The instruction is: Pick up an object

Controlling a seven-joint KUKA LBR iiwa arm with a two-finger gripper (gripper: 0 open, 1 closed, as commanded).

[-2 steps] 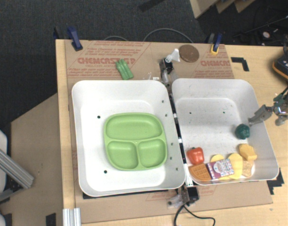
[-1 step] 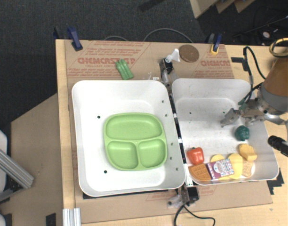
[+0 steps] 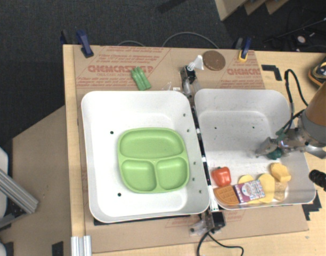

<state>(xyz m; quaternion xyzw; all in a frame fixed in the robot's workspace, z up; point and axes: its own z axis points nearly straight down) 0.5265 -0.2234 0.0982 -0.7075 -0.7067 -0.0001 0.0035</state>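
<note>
- From above, two white bins sit side by side on a brown board; the left bin [image 3: 99, 143] holds a green divided plate [image 3: 152, 159], lying flat near its middle.
- The right bin [image 3: 232, 121] has its things gathered along the near edge: a red toy pepper [image 3: 221, 175], a small printed packet [image 3: 250, 190], and yellow toy food pieces [image 3: 277, 176] touching one another.
- The gripper [image 3: 269, 149] reaches in from the right, low over the right bin's floor, just beyond the yellow pieces; I cannot tell whether it is apart or together, and nothing is visibly held.
- A green clip [image 3: 141, 79] lies on the board behind the left bin.
</note>
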